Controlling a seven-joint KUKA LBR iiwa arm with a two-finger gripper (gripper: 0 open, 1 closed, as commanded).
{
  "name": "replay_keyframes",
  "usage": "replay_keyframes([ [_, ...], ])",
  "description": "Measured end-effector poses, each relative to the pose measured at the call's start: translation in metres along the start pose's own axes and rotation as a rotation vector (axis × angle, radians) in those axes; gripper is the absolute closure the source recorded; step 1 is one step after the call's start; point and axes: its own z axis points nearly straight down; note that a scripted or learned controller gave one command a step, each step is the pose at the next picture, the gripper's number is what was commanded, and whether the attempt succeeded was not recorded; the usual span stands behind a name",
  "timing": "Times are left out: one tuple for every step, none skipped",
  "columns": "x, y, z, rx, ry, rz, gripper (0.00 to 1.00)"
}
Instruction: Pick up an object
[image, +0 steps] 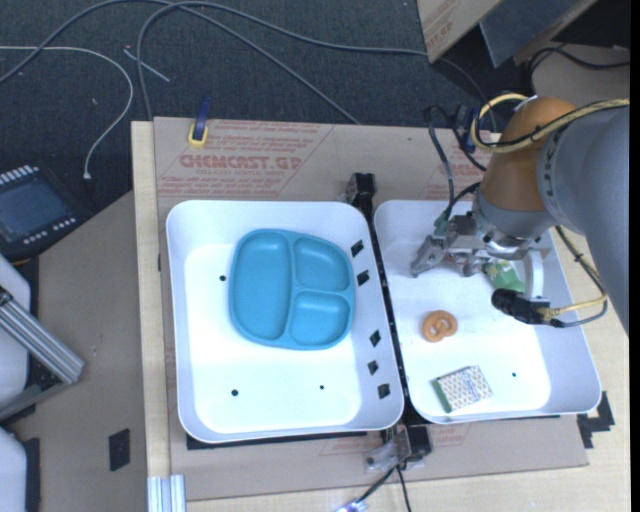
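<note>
Nearest the front edge of the surface, in the front part of the right shallow white bin, lies a small flat packet with a green-and-white checked pattern, turned slightly askew. Just behind it, near the middle of that bin, sits a small tan ring-shaped pastry like a pretzel or doughnut, well clear of the packet. To the left, the left shallow white bin holds a light blue plastic plate with three compartments, lying flat toward the bin's back half. A row of black clips runs along the seam between the two bins. Farther back in the right bin, the grey arm with its orange band reaches down, and the pincer is low over the bin's back part, behind the pastry and apart from it. Its metal fingers look spread, with nothing visible between them. A green object shows partly beside the pincer, mostly hidden by the wrist.
</note>
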Motion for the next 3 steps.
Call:
replay_keyframes([
  [0.0,0.001,-0.013,-0.005,0.0,0.0,1.0],
  [0.0,0.005,-0.078,-0.011,-0.002,-0.001,1.0],
  [0.008,0.0,-0.137,-0.012,-0.002,-0.002,1.0],
])
